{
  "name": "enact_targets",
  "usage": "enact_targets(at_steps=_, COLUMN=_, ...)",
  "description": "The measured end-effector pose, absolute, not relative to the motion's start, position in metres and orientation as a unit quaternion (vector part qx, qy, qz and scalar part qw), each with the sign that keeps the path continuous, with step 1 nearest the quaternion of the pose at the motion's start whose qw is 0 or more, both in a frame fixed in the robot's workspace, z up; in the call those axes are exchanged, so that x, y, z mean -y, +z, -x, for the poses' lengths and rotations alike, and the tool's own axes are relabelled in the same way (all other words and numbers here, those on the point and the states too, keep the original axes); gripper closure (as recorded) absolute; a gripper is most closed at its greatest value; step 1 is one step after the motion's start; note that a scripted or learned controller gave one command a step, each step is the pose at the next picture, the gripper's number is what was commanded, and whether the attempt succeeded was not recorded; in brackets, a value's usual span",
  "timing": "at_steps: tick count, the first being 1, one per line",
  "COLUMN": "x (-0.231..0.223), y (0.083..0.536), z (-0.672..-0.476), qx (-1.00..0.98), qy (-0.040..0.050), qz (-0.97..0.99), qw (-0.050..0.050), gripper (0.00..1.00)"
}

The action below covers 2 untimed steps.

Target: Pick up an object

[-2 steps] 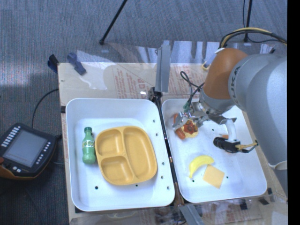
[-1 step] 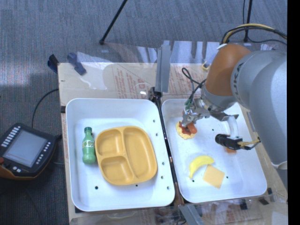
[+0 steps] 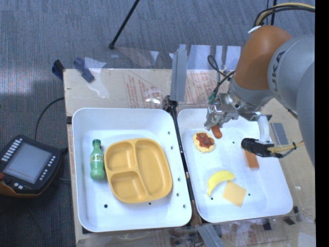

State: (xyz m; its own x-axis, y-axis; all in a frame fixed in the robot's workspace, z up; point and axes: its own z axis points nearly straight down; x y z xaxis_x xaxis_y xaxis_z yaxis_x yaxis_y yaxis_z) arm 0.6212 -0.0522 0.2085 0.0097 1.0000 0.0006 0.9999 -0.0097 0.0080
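Your pincer (image 3: pixel 215 123) hangs over right bin (image 3: pixel 272 189), near its back-left corner; whether it is released or clenched, you cannot tell. Small red sausage-like piece (image 3: pixel 217 132) sits at its tip, just above mini pizza (image 3: pixel 204 142). Banana (image 3: pixel 219 180) and cheese slice (image 3: pixel 234 193) lie nearer front. Left bin (image 3: pixel 87 210) carries yellow divided plate (image 3: pixel 138 169), green bottle (image 3: pixel 97 160) beside it.

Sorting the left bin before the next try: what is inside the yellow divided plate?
The yellow divided plate shows three bare compartments with nothing in them. The green bottle lies beside it in the left bin. What lies beneath the plate is covered.
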Motion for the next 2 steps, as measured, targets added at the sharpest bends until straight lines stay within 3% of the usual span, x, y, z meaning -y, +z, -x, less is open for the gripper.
enact_targets(at_steps=1, x=0.048, y=0.213, z=-0.644, qx=-0.705, qy=-0.0005, qz=-0.709, qw=-0.001, gripper=1.00)
enact_targets(at_steps=2, x=0.069, y=0.184, z=-0.643, qx=-0.720, qy=-0.0030, qz=-0.693, qw=-0.003, gripper=1.00)
